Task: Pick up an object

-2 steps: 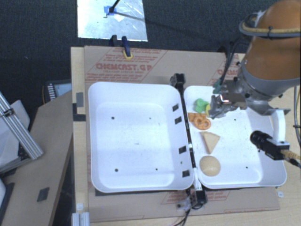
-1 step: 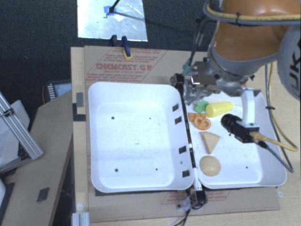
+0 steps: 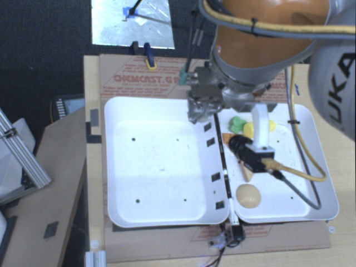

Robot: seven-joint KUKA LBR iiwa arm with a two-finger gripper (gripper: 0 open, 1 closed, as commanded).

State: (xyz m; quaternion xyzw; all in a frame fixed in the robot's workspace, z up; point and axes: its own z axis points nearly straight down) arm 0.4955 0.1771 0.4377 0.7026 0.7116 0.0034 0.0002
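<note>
- The flat brown cardboard sheet (image 3: 146, 77) beneath the two bins bears red print reading "CHEMCAST", followed by letters partly hidden behind the arm.
- More red print lines the cardboard's front edge, too small to read.
- The grey arm casing (image 3: 335, 88) at the right carries large black letters "UKA", cut off at the frame edge.
</note>
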